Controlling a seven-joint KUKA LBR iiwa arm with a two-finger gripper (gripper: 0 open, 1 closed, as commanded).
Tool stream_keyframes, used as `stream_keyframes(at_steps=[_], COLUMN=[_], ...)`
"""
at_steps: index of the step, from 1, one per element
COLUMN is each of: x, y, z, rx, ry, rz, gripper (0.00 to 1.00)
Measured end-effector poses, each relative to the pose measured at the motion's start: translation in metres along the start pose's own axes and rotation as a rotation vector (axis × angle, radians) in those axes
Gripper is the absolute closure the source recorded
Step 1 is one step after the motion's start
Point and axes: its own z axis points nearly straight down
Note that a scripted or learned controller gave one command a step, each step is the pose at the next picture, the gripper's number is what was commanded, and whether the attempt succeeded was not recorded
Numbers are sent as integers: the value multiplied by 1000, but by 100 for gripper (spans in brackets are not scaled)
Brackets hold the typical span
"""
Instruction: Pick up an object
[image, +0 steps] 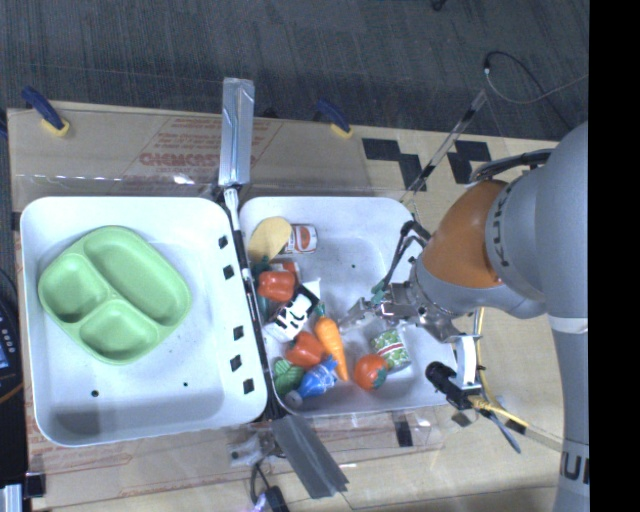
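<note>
The hand (378, 305) hangs low inside the right bin (350, 225), reached in from the right under the arm's orange band (470, 240); whether it is open, closed or gripping anything I cannot tell, since the wrist covers it from above. It seems placed there because every loose toy sits in this bin, so any pick has to start here. Just below the hand lies a small green-and-white packet (391, 350) touching a red tomato-like piece (368, 372), probably the nearest candidates. To its left an orange carrot (331, 345) lies slanted beside a black-and-white card (293, 312), with a blue piece (318, 381) underneath. Further left, a yellow rounded fruit (268, 238) rests against the divider. Well beyond, the left bin (60, 420) carries a green sectioned plate (113, 292), apart from the clutter
</note>
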Motion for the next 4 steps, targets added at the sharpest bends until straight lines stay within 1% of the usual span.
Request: stream_keyframes(at_steps=[1,2,3,4], x=[59,71,55,136], y=[-41,-2,78,49], z=[-22,0,-24,-101], rx=[-12,-2,-2,-3], ry=[-18,-3,-1,0], rz=[-158,-112,-187,-180], gripper=[0,0,0,0])
